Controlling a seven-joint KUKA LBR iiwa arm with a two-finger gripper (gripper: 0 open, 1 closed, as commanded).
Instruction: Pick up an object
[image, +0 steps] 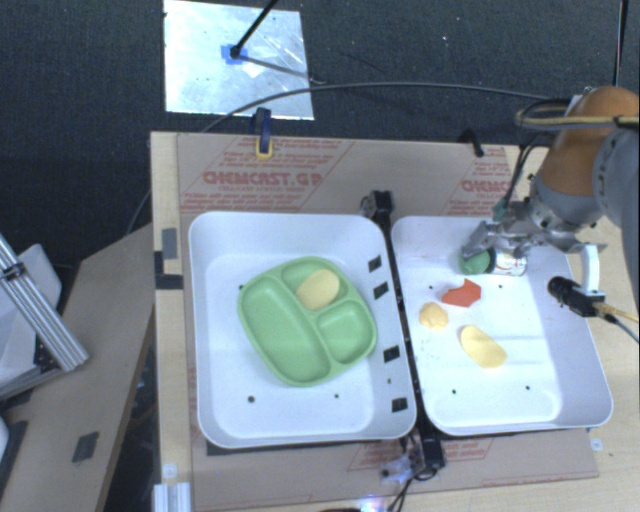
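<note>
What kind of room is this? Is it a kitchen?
Probably a robot lab, not a kitchen. A grey arm reaches over two white bins on a cardboard-covered bench, and the food looks like toys: a green divided plate and a yellow piece.

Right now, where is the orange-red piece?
The flat orange-red piece lies in the right white bin, just below the green object and above the small yellow lump.

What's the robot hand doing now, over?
Gripper down in right bin, at green object. Grasp unconfirmed. Orange piece just beside it.
</note>
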